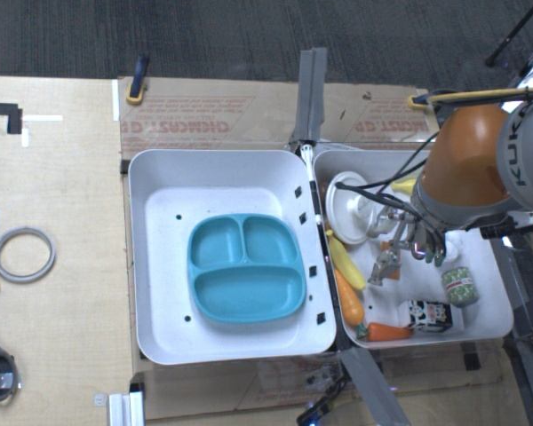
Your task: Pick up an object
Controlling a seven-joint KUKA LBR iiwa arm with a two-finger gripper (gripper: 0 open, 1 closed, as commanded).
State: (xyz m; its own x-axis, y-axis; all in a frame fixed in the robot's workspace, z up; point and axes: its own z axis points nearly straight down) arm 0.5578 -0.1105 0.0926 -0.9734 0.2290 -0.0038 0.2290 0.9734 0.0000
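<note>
Camera view, gripper (pixel 386 269) beside banana (pixel 346 261)

On my desk (pixel 53 176) two bins are sitting side by side. A divided plate (pixel 246 268) is lying in the left bin (pixel 151 238). My tool (pixel 389 260) is hanging over the right bin (pixel 480 313), where a banana (pixel 346 262) and carrots (pixel 348 298) are lying along its left wall.

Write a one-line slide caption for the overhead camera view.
Grey-and-orange arm lowers its claw into the right bin near a banana and carrot; blue divided plate lies in the left bin.
</note>
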